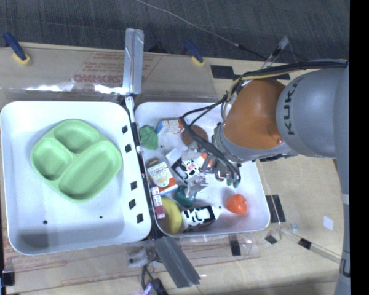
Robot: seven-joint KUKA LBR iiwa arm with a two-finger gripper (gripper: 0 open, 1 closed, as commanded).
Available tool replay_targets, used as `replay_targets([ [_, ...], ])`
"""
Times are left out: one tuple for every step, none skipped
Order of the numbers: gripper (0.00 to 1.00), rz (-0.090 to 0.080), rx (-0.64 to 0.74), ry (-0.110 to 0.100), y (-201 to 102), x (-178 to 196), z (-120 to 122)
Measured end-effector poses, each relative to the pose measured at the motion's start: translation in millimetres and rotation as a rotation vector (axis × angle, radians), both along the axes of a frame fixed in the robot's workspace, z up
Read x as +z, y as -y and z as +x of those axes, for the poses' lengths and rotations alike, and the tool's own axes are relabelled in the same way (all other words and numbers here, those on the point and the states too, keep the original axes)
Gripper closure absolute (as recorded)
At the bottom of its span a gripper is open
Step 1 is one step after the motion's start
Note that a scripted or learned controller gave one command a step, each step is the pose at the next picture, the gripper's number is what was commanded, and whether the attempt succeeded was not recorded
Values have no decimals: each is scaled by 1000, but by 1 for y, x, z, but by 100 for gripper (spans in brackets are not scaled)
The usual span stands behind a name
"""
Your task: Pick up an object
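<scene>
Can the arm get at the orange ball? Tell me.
Probably yes. The ball lies apart in the right bin, nothing on top of it, and the end effector hangs just beside it.

Two bins side by side on the bench. In the left bin (12,165): a divided plate (77,158), toward its middle. In the right bin (258,192): a cloth (149,136) at the left wall, a ball (236,204) near the right wall, a bottle (200,215) along the near wall, a lemon (169,215) at the near left corner.

Green divided plate (77,158) in left bin (12,165); blue clamps (16,48) on cardboard.
</scene>
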State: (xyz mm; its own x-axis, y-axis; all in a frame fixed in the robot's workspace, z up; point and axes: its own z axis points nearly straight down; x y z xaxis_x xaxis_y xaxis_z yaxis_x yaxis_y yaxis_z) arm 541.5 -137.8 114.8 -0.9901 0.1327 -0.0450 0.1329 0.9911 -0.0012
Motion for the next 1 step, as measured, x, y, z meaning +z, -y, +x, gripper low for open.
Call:
replay_targets([
  [0,1,-97,1,-41,-5,19],
])
